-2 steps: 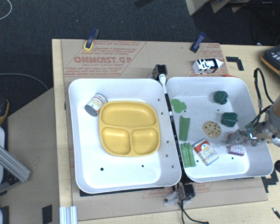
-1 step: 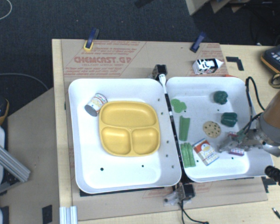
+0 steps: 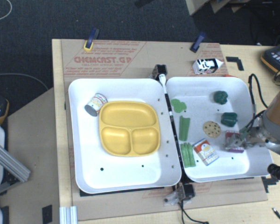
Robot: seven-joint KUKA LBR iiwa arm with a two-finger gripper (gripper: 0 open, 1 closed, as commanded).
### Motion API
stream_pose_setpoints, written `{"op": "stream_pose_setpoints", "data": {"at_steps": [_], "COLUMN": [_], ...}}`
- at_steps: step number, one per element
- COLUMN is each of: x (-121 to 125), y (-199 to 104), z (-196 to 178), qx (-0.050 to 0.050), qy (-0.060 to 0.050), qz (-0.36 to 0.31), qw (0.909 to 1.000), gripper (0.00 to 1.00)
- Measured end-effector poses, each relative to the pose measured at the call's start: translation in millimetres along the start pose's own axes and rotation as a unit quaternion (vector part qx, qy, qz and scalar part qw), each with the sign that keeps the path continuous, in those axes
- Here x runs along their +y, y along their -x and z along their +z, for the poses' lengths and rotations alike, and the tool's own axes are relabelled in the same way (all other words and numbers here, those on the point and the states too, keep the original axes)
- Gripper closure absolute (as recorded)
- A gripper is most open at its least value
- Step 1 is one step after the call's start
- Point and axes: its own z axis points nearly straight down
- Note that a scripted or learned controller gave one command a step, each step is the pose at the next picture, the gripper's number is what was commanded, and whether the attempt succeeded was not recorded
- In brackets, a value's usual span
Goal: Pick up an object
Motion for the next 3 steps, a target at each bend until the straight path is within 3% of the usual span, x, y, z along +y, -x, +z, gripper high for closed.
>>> {"op": "stream_pose_setpoints", "data": {"at_steps": [1, 3], "x": [9.5, 8.2], "y": [0.0, -0.2], "z": [-58.4, -131.6], "qx": [-0.002, -0.002], "qy": [0.003, 0.002], "qz": [-0.001, -0.001], "qw": [1.0000, 1.0000], "gripper": [1.00, 1.00]}}
